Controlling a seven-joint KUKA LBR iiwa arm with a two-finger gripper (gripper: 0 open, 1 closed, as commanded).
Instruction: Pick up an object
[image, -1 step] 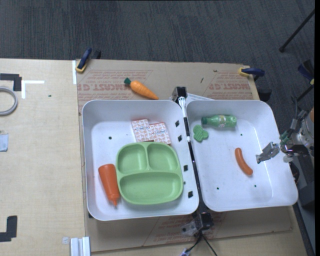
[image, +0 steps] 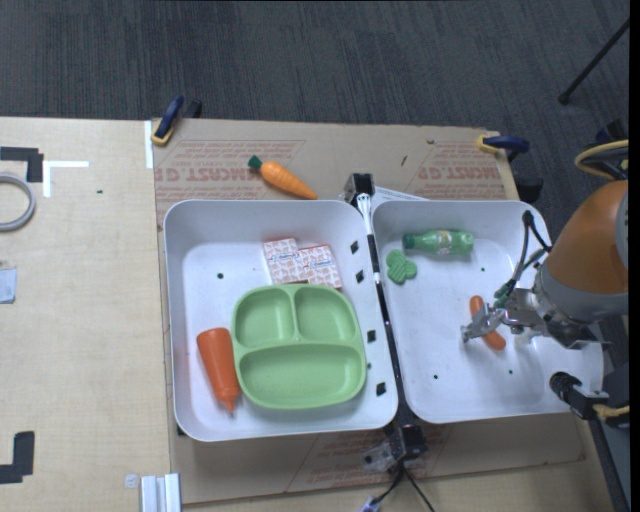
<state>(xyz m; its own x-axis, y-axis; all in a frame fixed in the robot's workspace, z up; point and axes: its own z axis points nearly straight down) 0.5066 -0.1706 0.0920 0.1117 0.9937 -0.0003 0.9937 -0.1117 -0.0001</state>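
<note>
Grasping is the step in hand: gripper (image: 480, 325) sits low in the right bin (image: 440, 400), fingers pinching the small orange piece (image: 487, 323); next comes a lift.

Even, bright overhead light, no hard shadows. Soft glare on white bins (image: 190, 300), strongest on right bin (image: 440, 390) floor. Faint shadow under green plate (image: 300, 348). Whole frame slightly soft, low resolution; arm (image: 590, 260) at right edge blurred. Dark floor (image: 300, 50) underexposed.
</note>
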